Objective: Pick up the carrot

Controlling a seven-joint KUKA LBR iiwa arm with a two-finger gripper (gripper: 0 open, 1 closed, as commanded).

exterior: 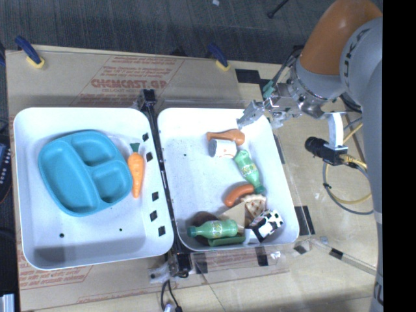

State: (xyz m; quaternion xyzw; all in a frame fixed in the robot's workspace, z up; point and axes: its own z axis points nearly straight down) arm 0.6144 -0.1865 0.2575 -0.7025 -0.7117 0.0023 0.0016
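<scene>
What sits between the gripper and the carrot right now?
In the camera view, between the gripper and the carrot lie bare right bin floor and the black divider joining both bins.

1. The arm (354, 38) comes in from the right; its grey links are bent over, and the orange band sits high near the top edge.
2. The wrist slants down and to the left; cables trail off its side.
3. The gripper (250, 117) points leftward and slightly down; its fingers look close together, holding nothing I can see.
</scene>
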